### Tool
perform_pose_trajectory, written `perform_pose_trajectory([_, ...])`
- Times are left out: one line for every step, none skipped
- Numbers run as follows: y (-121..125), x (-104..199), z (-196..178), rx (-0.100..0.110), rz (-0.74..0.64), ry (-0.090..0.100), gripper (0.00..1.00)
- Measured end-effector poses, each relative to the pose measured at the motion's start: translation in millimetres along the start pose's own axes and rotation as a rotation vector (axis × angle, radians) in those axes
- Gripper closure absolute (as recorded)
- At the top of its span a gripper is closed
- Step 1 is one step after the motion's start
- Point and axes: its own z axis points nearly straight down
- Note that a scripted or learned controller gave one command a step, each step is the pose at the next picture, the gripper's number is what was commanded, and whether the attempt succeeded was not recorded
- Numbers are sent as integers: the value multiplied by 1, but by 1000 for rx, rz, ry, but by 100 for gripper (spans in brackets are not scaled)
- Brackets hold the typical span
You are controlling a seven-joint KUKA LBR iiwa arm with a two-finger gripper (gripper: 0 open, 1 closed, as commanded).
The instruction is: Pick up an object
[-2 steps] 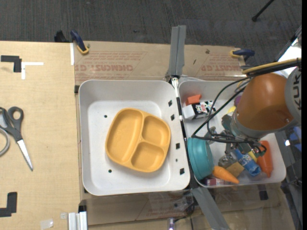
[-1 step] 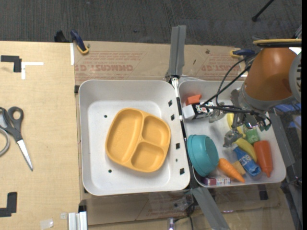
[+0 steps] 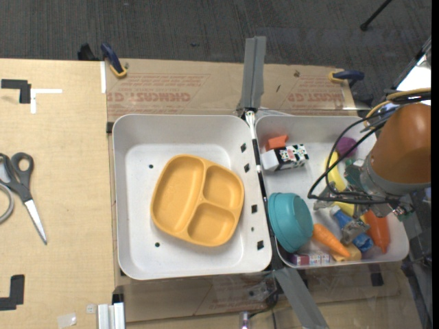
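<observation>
From my end the grey arm's gripper (image 3: 357,228) sits low over the orange plastic carrot (image 3: 330,241), which lies diagonally, tip lower-right; grip state unclear.

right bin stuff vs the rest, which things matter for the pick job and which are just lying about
Part of the job:
- arm over the right bin
- teal bowl
- orange carrot
- black and white toy
- small orange block
- yellow item

Just lying about:
- yellow divided plate in the left bin
- scissors on the bench
- clamps on the cardboard
</observation>
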Motion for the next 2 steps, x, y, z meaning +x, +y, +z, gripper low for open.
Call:
perform_pose_trajectory([43, -46, 0, 2, 116, -2, 0])
perform_pose_trajectory([23, -109, 0, 1, 123, -2, 0])
